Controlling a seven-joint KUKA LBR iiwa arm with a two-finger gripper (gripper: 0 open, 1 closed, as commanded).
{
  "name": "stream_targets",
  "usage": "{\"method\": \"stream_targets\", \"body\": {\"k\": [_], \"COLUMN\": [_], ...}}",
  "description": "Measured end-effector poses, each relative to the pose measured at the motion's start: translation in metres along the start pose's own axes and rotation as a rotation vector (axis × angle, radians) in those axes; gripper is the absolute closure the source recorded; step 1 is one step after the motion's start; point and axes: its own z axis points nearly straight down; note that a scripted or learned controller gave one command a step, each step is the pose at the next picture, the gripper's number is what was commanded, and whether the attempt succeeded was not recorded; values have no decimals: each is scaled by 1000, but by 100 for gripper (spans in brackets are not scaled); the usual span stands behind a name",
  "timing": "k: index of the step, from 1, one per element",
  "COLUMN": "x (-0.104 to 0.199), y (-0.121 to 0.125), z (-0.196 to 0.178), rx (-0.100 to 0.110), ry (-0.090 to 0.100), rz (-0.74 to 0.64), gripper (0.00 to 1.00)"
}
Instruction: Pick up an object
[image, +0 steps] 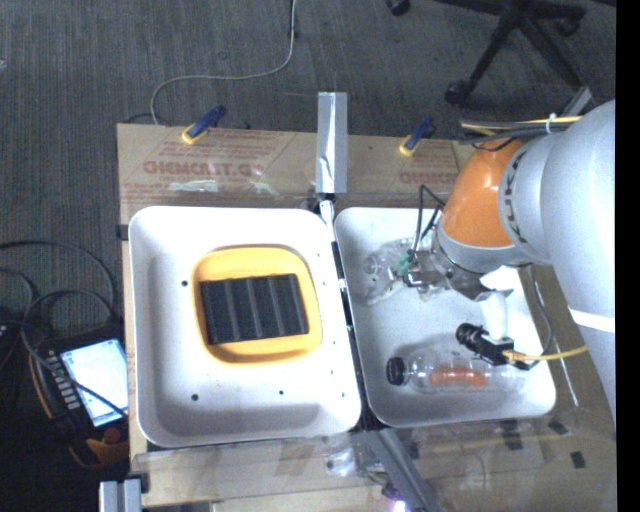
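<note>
The arm (500, 215) is down in the right-hand bin (540, 400), its wrist low over the white floor. Whether the jaws are apart or together, I can't tell; the wrist hides them.

Closest candidate is a crumpled clear plastic piece (385, 265), just beside the jaws on the side away from the arm, toward the wall between the bins. It's so see-through that I can't call its long axis or which way it points.

The clearer target is the clear bottle (450, 374), lying on its side nearer the camera than the jaws, apart from them. Its long axis runs across the bin, roughly crosswise to the line from the jaws to it. The black cap (396, 371) points toward the left bin (160, 300), and something orange (455, 377) shows inside.

To do this well, I'd say close across the bottle's narrow width, not along its length, at mid-body. Clear plastic is slick and will likely roll, so come straight down and centred. For the crumpled piece, expect it to squash.
</note>
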Motion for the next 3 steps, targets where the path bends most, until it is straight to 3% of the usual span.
{"method": "stream_targets", "body": {"k": [1, 2, 3], "x": [-17, -50, -53], "y": [66, 12, -5], "z": [-17, -119, -107], "rx": [12, 12, 13], "ry": [0, 0, 4], "rz": [52, -46, 28], "gripper": [0, 0, 0]}}
